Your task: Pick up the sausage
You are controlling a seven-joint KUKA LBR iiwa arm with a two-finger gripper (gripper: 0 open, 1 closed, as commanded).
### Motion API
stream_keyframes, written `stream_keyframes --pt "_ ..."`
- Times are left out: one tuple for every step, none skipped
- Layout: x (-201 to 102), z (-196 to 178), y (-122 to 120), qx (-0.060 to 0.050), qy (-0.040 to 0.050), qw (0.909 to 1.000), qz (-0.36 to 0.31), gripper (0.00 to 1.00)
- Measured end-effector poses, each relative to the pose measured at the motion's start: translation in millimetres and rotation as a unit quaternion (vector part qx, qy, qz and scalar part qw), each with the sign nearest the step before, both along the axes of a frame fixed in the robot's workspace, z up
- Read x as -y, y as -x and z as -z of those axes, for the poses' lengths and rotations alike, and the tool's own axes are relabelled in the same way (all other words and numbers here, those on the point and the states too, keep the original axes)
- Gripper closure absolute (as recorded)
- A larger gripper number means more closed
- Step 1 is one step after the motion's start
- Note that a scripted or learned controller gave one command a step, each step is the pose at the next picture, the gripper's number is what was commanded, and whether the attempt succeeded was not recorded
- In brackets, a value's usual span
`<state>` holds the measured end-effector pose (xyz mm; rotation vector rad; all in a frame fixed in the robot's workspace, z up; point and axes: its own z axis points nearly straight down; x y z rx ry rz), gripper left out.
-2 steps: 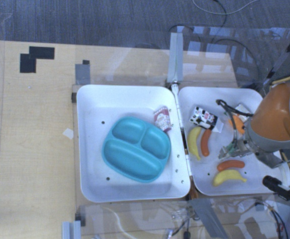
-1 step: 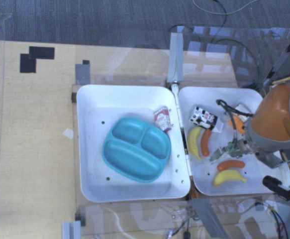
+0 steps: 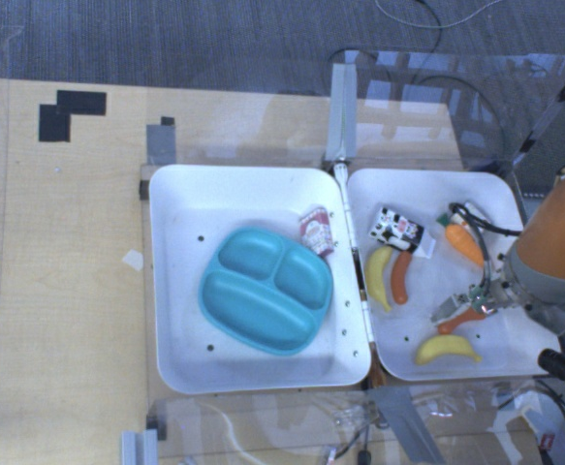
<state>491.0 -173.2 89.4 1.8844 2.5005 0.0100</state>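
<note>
Camera view: slanted look down on wooden tabletop (image 3: 59,260).
Sausage (image 3: 400,279): orange-red, smooth, in right bin (image 3: 515,197) near its left wall, just beside banana (image 3: 379,279); open floor to its right.
Claw (image 3: 471,303): low over right bin, beside a small orange piece (image 3: 456,320); apart or together, cannot tell.
Left bin (image 3: 180,337): teal divided plate (image 3: 266,290), glossy; red packet (image 3: 317,232) at plate edge.
Room: grey carpet (image 3: 166,27) beyond.

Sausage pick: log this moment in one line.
target: sausage, right bin, beside banana | gripper: low in right bin, apart from sausage | pick: not yet done
</note>
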Motion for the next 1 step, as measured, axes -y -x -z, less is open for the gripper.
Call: stream_keyframes --pt "-1.3 -12.0 -3.2 0.003 -0.0003 1.0000 -0.001 1.00"
